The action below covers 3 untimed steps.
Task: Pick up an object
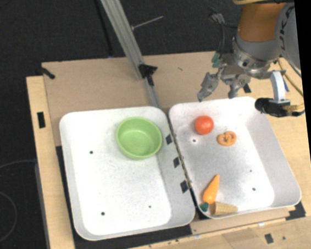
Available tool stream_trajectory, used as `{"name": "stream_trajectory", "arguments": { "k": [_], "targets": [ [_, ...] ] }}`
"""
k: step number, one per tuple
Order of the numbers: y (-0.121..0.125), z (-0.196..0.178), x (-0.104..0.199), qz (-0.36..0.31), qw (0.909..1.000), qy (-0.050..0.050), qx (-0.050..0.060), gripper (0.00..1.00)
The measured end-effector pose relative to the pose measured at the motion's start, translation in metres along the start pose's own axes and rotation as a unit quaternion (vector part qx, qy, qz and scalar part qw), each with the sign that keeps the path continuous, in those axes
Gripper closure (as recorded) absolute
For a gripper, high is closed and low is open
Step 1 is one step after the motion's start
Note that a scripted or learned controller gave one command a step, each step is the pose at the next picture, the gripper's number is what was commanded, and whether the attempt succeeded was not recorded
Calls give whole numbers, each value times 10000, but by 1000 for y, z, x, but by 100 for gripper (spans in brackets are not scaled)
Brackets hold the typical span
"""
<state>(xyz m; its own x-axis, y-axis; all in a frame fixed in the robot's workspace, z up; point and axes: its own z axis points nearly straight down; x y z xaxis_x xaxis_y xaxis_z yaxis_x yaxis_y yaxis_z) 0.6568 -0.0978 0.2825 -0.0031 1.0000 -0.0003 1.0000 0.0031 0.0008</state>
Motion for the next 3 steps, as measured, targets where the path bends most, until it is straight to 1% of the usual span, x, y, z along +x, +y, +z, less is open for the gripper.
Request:
{"name": "stream_trajectory", "arguments": {
  "k": [1,2,3],
  "targets": [
    [0,0,0,-1,10000,-2,0,0],
    [0,63,-3,18,10000,-10,29,0],
    [-11,118,-5,21,10000,-10,30,0]
  ]
}}
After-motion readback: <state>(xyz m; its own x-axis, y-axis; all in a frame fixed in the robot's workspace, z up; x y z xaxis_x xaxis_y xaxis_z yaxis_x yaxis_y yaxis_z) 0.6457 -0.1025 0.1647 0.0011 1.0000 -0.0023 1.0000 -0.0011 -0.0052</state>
